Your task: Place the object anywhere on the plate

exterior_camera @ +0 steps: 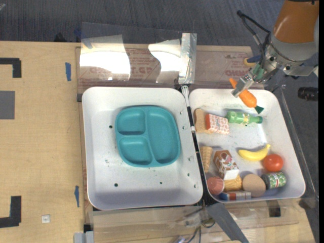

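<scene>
Camera view looks down at a slant on the table, which carries two shallow white bins side by side. At upper right the grey arm with its orange band reaches in, and its jaws hang over the far edge of the right bin. A toy carrot, orange with a green tip, sits right at the jaws, touching them from below; whether the jaws are actually clenched on it or merely against it I cannot tell, as the fingers are too small and blurred here.

Below the jaws, in the same bin, lie a green bottle and a red-and-white carton just beside it. Further below are a yellow banana, a red tomato, a green can and a brown egg-shaped piece, packed close together with some other small food toys.

Well to the left of the jaws and lower, the left bin holds the teal plate, a divided one with three compartments, lying flat near the bin's middle. The carrot is well apart from the plate, over the other bin.
</scene>
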